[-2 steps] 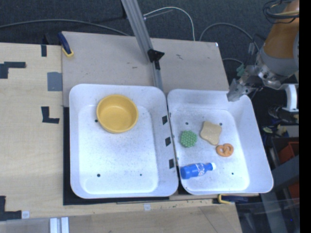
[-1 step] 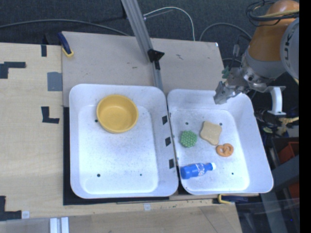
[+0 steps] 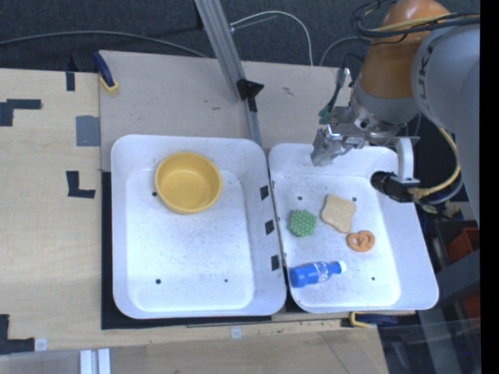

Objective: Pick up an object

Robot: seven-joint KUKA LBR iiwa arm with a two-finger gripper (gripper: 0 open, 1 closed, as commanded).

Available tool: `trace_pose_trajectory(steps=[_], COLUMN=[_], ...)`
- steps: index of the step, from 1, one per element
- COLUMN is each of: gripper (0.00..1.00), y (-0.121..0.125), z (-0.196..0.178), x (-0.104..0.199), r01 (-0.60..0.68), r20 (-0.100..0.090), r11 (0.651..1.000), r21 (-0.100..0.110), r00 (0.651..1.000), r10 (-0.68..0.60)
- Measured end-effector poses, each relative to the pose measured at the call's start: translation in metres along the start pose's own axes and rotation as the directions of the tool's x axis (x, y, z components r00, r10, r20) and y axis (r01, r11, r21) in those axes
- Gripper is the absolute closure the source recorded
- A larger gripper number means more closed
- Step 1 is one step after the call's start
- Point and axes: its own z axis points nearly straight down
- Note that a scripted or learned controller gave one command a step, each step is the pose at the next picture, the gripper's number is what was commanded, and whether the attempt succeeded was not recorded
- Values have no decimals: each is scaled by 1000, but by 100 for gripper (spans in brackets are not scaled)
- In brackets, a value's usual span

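Blue bottle (image 3: 315, 273), plastic with a white cap, lying on its side at the near edge of the right bin (image 3: 409, 283). Behind it, same bin: a round green scrubber (image 3: 302, 223), nubbly; a tan slice of bread (image 3: 338, 213), flat and squarish; a small orange pretzel (image 3: 360, 241), looped. All four lie apart from one another. Left bin (image 3: 132, 287): white, shallow, rounded corners, speckled floor; holds one yellow bowl (image 3: 188, 181), smooth, upright, in its far corner. Bench (image 3: 47, 209): pale wood with dark tape marks. Dark carpet beyond. Gripper (image 3: 323, 156): over the right bin's far rim, clear of every object; finger spacing cannot be told.
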Motion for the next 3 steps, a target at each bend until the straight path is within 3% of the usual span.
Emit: trace_pose_trajectory(steps=[3], gripper=[100], y=[-7], z=[-11], x=[158], r01=[0], r20=[1], r11=[1000], r21=[0], r00=[1000], r10=[0])
